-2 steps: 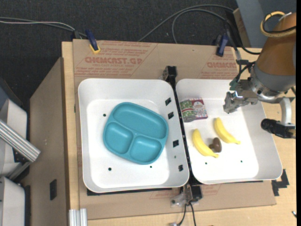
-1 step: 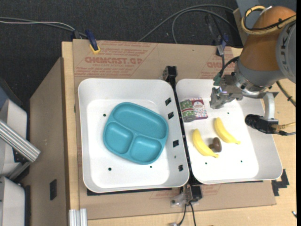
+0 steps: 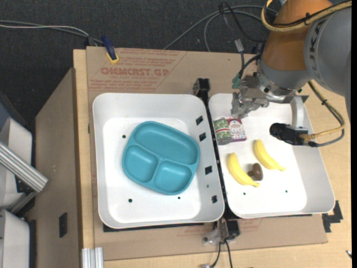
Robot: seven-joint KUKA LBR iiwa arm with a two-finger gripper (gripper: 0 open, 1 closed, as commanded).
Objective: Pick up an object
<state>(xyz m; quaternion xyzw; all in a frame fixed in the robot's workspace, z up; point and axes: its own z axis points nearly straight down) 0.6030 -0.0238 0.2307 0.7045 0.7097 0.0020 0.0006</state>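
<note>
**Robot gripper poised over snack packet in right bin**

The gripper (image 3: 243,109) of a grey and orange arm hovers at the far left corner of the right bin (image 3: 312,202), just beyond a small packet (image 3: 229,130). From this angle it cannot be told whether the jaws are apart or together, and nothing shows between them. The packet is flat and roughly square, printed in green and white with a pink patch. It lies on the right bin's floor, hard against the bin's left wall.

Towards the middle of the right bin lie the first banana (image 3: 241,171) and the second banana (image 3: 267,154), both yellow and curved. A small brown lump (image 3: 256,172) sits between them, touching the first. The bin's near half and right side are bare white floor, giving open room on that flank.

Against the right bin's left wall stands the left bin (image 3: 111,205), holding a teal divided plate (image 3: 160,157). Both rest on a cardboard-covered worktop (image 3: 145,66).
</note>
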